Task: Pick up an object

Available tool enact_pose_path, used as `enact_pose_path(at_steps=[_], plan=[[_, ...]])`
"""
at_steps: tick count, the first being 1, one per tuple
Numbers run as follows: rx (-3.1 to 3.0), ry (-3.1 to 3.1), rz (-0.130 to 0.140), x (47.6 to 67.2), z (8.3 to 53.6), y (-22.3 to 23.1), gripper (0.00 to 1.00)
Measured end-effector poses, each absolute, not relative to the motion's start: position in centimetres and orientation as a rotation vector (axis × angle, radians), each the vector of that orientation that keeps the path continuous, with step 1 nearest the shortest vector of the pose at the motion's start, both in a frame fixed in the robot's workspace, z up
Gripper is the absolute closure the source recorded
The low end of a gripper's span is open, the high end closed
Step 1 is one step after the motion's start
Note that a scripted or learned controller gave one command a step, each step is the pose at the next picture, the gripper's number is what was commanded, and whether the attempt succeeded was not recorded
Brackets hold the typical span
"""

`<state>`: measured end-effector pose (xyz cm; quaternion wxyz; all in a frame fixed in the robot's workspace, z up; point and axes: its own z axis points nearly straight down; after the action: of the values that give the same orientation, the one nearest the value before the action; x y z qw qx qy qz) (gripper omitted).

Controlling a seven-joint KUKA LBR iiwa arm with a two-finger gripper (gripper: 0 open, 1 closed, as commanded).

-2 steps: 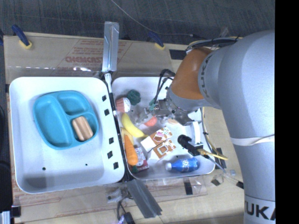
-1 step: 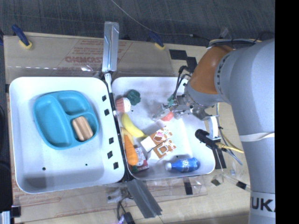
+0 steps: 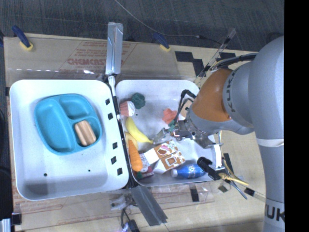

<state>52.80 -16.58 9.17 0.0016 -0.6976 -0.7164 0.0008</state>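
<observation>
The right bin (image 3: 155, 85) holds a jumble of objects. A yellow banana (image 3: 135, 131) and an orange carrot (image 3: 135, 158) lie along its left wall. A brown-and-white carton (image 3: 164, 156) sits at the centre front, with a blue bottle (image 3: 189, 171) lying on its side by the front wall. A dark green object (image 3: 138, 100) and a pink-and-white one (image 3: 127, 108) rest at the back left, and a small red-orange piece (image 3: 169, 115) lies mid-bin. My gripper (image 3: 170, 132) is low in this bin, just above the carton and right of the banana.
The left bin (image 3: 63, 179) carries a blue divided plate (image 3: 52, 124) with a brown roll (image 3: 85, 132) in its right compartment. A metal divider (image 3: 114, 47) stands between the bins at the back. The arm's bulk covers the right bin's right side.
</observation>
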Motion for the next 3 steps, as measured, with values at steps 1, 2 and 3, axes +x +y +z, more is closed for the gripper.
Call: enact_pose_path(at_steps=[1,2,3], plan=[[-2.294,-2.155,-0.004,57.2,19.1,-20.4,0.00],[-2.275,-2.166,0.001,55.9,9.1,-12.2,0.00],[-1.819,-2.567,-0.001,60.9,19.6,-15.0,0.00]])
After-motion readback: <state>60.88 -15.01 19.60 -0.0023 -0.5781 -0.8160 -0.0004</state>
